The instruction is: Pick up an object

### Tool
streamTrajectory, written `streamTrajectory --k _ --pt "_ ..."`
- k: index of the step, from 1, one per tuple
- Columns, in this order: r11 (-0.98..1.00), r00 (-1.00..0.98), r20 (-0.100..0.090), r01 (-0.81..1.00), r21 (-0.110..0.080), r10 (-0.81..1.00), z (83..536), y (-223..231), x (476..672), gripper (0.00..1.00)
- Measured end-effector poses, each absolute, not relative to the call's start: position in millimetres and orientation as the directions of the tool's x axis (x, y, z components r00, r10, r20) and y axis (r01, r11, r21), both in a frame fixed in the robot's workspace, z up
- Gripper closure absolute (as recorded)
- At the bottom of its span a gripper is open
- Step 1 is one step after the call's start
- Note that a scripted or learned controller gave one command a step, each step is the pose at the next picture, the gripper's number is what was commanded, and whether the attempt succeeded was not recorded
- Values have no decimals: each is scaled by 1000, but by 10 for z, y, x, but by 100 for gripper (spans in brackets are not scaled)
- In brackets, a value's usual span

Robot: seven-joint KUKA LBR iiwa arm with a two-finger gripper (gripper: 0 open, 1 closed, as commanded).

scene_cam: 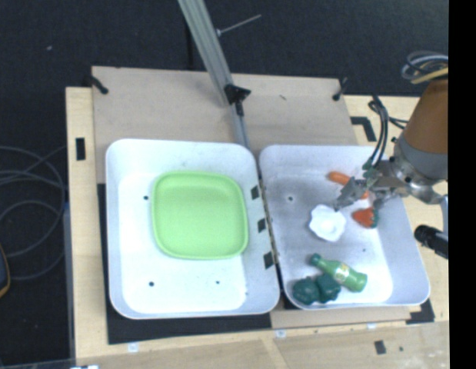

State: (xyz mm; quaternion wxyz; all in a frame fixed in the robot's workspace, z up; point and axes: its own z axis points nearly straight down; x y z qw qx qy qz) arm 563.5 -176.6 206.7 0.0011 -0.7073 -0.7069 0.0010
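The right bin [399,275] holds several small objects. A white lump [327,223] lies near its middle, a small orange piece [338,177] toward the back, and a red-orange piece [366,217] to the right of the lump. A green bottle [340,273] and a dark green toy [314,289] lie at the front. My gripper [359,200] hangs over the back right of this bin, between the orange piece and the red-orange piece. Its fingers [345,198] are spread open, with nothing between them.
The left bin [122,206] carries a light green square plate [199,214]. A grey metal pole [211,44] slants up from the back edge between the bins. Cables lie on the dark floor at the left.
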Motion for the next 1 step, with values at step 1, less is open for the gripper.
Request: streamTrajectory --k 1 --pt "-1 1 0 1000 -4 1000 1493 -1841 5568 0"
